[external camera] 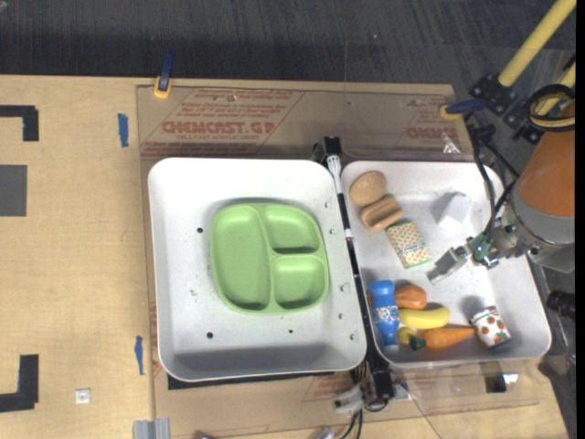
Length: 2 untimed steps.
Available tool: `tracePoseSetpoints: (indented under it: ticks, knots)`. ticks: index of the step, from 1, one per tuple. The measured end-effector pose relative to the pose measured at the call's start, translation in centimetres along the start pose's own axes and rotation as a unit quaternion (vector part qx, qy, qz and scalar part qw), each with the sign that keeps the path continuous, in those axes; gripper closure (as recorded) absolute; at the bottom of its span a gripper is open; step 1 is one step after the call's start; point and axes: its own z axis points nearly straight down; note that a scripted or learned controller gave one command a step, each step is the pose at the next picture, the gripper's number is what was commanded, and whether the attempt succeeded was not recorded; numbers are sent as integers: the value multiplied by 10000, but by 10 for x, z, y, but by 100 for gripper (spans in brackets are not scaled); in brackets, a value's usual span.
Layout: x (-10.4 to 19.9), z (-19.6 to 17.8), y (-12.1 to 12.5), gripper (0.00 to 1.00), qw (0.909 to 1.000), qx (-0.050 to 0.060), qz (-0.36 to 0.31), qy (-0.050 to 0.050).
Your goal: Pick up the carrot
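Two white bins sit side by side. In the right bin (526, 291) the carrot (447, 337) lies at about 6 o'clock (touching a yellow banana (426, 317) just above it). The gripper (450, 262) hovers near the bin's centre, up toward 12 o'clock from the carrot, holding nothing. A green divided plate (270, 257) fills the left bin (174, 273).

Bench top: tan board (73, 273), dark carpet-like floor (274, 16) beyond its far edge.

Relative to the cardboard sheet (292, 117) with red print: blue clamp (164, 76) at its far-left corner, blue tape strip (122, 129) just left of it, black L-shaped marks (23, 122) further left on the board, yellow pole (544, 30) off its far-right corner. Lighting even, soft.
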Motion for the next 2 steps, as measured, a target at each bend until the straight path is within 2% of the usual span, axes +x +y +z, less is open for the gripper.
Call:
tracePoseSetpoints:
  ticks: [1,2]
  knots:
    - [21,96,-10,0,9939,-56,-1104,-44]
    - [27,100,-10,0,9990,-38,-441,-64]
